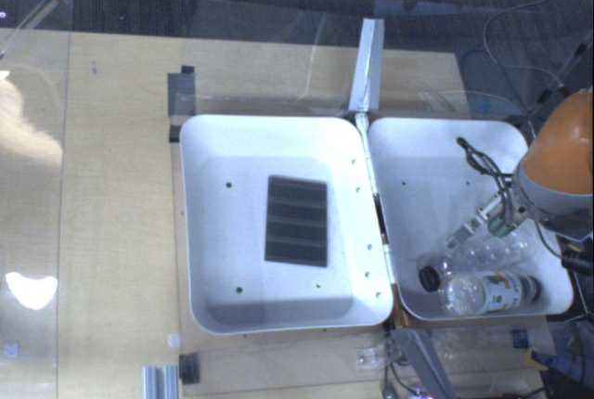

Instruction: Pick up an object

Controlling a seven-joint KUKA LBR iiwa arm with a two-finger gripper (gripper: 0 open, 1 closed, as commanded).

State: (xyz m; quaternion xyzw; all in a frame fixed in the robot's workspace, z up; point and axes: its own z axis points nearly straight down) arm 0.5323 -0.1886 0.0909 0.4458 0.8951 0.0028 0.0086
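The arm [561, 160] entered from the right edge of the frame, its orange band over the right bin [418, 156]. The gripper [483, 223] sat low in that bin, just above a clear bottle [478, 288] lying on its side at the lower right, black cap toward the left. Whether it gripped anything could not be told. A dark ribbed block [297, 221] lay mid-frame in the left bin [213, 156].
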